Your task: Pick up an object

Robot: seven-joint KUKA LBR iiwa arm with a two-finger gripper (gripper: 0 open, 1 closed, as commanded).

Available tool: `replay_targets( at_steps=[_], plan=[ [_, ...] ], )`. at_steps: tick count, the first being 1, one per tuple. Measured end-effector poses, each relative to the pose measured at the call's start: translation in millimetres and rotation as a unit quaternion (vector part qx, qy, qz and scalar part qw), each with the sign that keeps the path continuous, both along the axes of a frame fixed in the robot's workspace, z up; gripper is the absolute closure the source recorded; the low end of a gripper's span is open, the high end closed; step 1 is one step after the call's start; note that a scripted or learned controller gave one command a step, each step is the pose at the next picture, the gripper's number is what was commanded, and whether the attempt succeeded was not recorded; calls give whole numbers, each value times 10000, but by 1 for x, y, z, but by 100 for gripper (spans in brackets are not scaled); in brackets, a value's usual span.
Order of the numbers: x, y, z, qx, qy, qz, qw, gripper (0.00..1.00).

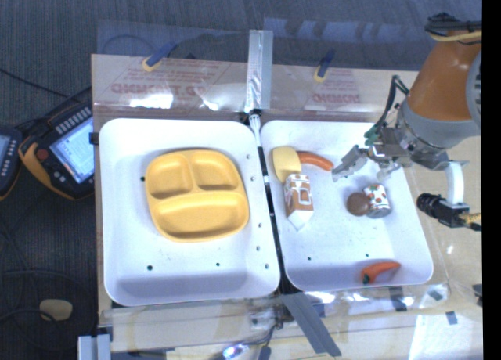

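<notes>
Fingers (366, 161): spread apart with nothing between them, hanging over the back part of the right bin, just behind the small can
Surface (109, 84): wooden board under both bins, a clear plastic sheet lying along its far side
Left bin (117, 272): white and shallow, touching the right bin along the middle divide
Right bin (329, 264): white and shallow, the arm entering over its far right corner
Yellow tray (197, 194): three compartments, lying flat in the middle of the left bin
Carton (298, 196): white and brown, lying near the right bin's left wall
Yellow block (286, 163): just behind the carton, touching it
Orange carrot (315, 161): beside the yellow block, towards the fingers
Small can (370, 202): on its side, brown end facing left, right of the carton
Second carrot (380, 271): near the right bin's front wall
</notes>
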State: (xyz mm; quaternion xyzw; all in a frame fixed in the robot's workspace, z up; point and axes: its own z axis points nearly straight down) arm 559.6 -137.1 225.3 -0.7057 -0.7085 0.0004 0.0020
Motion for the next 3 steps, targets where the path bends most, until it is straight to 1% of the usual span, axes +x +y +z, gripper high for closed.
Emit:
replay_targets(
  at_steps=[1, 2, 3],
  plan=[
    [-1, -73, -129, 26, -33, -438, 9990, 0],
    [-2, -74, -123, 23, -19, -444, 9990, 100],
    [37, 34, -27, -18, 4, -1358, 9907, 100]
  ],
)
